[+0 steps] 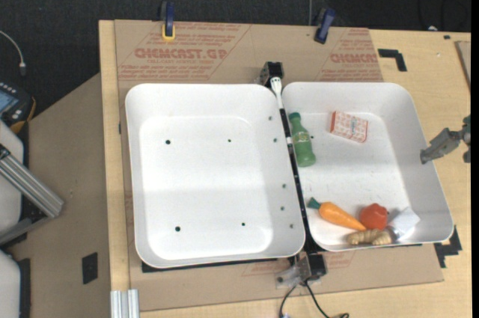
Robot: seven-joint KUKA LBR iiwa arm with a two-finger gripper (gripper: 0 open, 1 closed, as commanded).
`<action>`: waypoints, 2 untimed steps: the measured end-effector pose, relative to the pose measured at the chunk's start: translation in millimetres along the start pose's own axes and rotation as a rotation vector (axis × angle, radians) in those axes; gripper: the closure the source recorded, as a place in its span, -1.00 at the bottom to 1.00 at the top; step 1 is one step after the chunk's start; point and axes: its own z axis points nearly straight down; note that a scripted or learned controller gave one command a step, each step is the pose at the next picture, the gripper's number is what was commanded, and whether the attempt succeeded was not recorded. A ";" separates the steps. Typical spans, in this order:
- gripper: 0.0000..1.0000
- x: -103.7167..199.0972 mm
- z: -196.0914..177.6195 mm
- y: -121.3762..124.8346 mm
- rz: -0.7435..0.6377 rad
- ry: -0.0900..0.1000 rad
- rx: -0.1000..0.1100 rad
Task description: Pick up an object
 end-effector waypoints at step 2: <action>-1.00 -7.8 79.1 -1.0 -0.001 0.004 0.007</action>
